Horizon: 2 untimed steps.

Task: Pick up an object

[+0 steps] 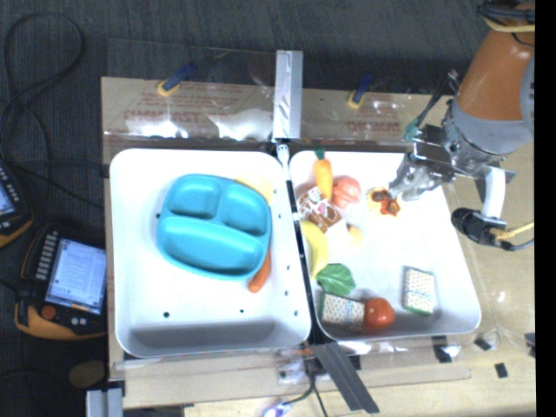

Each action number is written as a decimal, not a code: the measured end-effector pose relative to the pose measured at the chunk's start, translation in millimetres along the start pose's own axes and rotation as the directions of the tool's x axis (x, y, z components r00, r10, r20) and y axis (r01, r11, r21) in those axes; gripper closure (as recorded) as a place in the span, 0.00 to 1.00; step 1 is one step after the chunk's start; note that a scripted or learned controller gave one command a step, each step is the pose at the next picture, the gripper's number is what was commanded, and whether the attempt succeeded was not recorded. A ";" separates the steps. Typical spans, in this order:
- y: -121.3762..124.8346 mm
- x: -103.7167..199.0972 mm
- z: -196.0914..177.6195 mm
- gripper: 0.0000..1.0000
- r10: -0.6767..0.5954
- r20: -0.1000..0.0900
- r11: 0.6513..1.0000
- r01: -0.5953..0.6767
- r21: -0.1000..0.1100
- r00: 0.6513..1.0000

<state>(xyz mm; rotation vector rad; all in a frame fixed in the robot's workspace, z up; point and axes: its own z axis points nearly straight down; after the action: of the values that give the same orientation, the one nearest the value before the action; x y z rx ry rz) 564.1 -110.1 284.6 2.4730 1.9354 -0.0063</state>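
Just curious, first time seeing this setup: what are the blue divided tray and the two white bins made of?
The blue divided tray looks like molded plastic: uniform colour, rounded compartments, soft sheen. The white bins also look like plastic, smooth and slightly glossy with rounded corners, though coated metal can't be ruled out.

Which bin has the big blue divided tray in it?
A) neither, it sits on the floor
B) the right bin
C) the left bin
C: the blue tray lies in the left bin, while the right bin has the small food toys.
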 end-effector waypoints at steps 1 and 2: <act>-21.0 51.2 47.1 1.00 0.279 -0.002 0.960 -0.279 0.004 0.960; -73.4 -16.8 -1.8 1.00 0.298 0.000 0.955 -0.298 0.003 0.955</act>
<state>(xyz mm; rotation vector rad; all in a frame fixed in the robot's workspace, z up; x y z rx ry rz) 488.8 -108.7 286.5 2.7377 1.5413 -0.0084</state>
